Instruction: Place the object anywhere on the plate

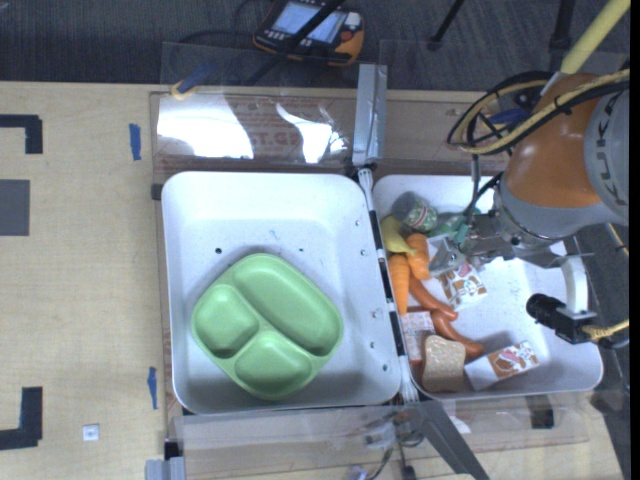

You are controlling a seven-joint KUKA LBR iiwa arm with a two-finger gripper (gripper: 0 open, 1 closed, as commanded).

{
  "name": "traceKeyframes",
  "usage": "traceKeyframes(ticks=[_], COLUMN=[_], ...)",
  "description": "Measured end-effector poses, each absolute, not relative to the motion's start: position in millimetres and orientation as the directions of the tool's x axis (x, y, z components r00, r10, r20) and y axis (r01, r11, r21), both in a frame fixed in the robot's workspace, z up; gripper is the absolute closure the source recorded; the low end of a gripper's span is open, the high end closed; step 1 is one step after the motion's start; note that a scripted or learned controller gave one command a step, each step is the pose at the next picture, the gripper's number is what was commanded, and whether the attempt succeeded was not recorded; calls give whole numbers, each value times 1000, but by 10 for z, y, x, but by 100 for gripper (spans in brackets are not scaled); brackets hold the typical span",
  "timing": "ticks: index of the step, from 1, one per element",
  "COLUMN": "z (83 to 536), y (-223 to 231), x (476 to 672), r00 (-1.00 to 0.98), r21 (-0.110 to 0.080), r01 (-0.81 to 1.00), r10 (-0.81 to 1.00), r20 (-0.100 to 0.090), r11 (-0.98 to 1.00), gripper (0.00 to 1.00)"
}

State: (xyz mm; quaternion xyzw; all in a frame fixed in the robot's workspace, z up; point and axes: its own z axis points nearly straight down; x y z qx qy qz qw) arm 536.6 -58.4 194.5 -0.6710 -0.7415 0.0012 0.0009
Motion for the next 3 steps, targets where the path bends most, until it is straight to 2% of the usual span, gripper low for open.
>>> traceKeyframes(ticks=[1,2,3], z=[1822,1826,1630], y=[62,682,1202], x=[4933,5074,5105], r00=[-202,-411,-674], r21=[-5,0,-4], r01=[979,912,739], r10=[979,912,739], r20=[0,1,3], r11=[202,411,674], gripper=[100,100,100])
